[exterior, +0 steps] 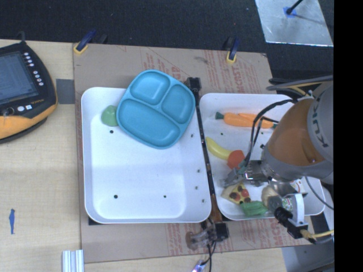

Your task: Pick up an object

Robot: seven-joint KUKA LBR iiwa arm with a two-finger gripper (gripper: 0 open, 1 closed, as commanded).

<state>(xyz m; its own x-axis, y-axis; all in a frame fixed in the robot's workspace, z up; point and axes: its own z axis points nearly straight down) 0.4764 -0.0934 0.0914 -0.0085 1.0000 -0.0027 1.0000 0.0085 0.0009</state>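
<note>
The right bin (211, 103) holds an orange carrot (241, 119) at the back, a yellow banana (218, 148), a red piece (235, 158), a pizza slice (237, 194) and a green piece (253, 208) near the front. My gripper (239, 177) hangs low over the bin's front half, between the red piece and the pizza slice. The arm's grey and orange wrist (295, 143) covers the right side of the bin. I see nothing clearly held.
In the left bin (142, 191) a blue divided plate (156, 107) leans over the back edge, with a green object (109, 115) partly under its left side. A teach pendant (22, 89) lies at the far left of the bench.
</note>
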